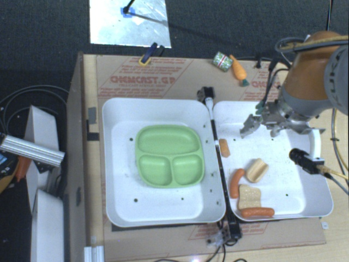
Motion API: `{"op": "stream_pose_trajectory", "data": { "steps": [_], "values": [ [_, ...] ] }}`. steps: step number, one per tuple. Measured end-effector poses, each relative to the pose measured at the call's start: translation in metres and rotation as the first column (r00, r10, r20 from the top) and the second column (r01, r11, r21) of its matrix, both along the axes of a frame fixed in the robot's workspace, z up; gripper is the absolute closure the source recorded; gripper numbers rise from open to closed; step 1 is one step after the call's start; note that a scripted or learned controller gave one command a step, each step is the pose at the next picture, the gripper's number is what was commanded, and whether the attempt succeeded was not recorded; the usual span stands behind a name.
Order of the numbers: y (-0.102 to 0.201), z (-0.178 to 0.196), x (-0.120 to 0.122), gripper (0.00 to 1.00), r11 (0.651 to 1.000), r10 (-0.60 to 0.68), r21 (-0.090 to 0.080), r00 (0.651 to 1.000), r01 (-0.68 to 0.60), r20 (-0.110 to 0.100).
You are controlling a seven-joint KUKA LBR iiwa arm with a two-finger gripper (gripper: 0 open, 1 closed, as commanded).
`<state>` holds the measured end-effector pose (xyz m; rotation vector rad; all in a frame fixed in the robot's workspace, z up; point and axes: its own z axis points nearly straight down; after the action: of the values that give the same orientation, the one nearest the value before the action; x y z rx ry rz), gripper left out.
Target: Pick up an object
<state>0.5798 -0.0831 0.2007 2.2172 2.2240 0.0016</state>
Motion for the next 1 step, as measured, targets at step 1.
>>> {"op": "stream_pose_trajectory", "data": {
  "steps": [1],
  "values": [
    [-0.0306, -0.0901, -0.0306, 0.0, 1.0, -0.002, 0.0, 1.0, 0.002, -0.002]
  ]
}}
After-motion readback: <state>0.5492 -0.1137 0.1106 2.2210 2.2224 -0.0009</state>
